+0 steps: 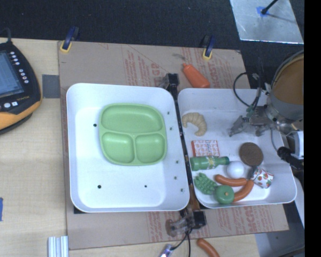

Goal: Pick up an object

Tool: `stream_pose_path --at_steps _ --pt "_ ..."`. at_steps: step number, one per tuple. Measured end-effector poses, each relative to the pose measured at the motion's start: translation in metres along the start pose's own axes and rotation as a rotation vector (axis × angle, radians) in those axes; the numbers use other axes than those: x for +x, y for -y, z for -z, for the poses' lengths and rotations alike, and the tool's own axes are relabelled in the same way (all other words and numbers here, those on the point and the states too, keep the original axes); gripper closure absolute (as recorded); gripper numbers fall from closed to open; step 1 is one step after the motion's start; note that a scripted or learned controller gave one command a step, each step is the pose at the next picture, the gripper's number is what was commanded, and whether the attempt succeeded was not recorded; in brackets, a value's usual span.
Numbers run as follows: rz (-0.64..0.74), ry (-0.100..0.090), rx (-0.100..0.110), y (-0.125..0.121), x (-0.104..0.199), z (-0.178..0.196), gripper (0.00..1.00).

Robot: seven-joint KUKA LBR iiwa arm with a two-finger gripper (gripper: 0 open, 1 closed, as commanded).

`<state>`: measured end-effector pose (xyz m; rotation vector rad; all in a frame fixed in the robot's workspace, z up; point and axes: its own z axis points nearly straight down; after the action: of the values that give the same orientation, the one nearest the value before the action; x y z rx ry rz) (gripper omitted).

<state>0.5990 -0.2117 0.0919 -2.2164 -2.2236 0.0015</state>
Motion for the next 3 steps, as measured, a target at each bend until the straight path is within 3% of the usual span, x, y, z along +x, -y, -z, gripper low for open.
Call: stream_pose_path --at_steps 1,2,3 --pt "0.000 0.001 0.001 0.041 0.000 0.030 0.00" --pt "0.000 0.000 0.000 -0.018 0.000 0.000 0.00" --pt "-0.001 0.001 -0.002 0.002 -0.001 0.072 0.00"
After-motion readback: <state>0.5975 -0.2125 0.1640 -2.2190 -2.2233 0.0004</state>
